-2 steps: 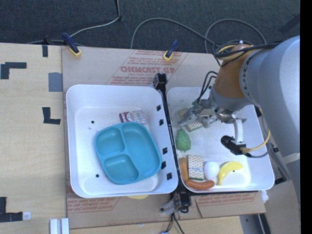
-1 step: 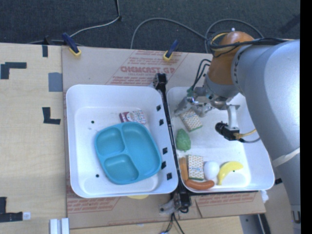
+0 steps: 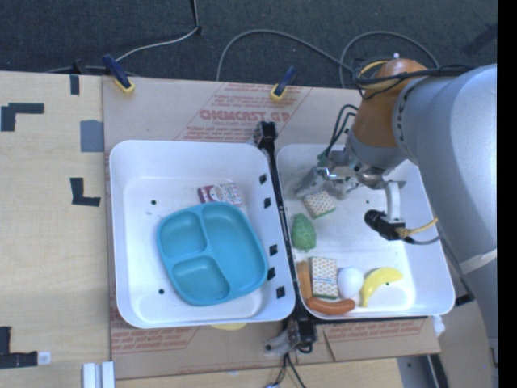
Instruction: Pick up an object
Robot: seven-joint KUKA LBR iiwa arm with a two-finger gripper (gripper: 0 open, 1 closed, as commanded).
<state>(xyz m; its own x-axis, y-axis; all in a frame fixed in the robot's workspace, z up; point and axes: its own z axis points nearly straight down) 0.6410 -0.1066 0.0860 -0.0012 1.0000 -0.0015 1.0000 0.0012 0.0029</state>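
Observation:
My gripper (image 3: 323, 186) hangs low over the far left part of the right bin (image 3: 420, 217), open, its fingers spread just above a tan waffle-textured piece (image 3: 320, 204). The piece lies on the bin floor and nothing is held. In front of it lies a green lumpy item (image 3: 304, 232). Along the bin's near edge sit an orange carrot (image 3: 303, 276), a checkered cracker piece (image 3: 325, 275), a red hot dog (image 3: 332, 305), a white egg (image 3: 350, 280) and a yellow banana (image 3: 380, 284).
The left bin (image 3: 129, 217) holds a blue divided plate (image 3: 212, 253) and a small printed packet (image 3: 220, 193). A black divider (image 3: 273, 192) separates the bins. The grey arm (image 3: 452, 152) covers the right bin's far right side, with a black cable connector (image 3: 384, 224) over it.

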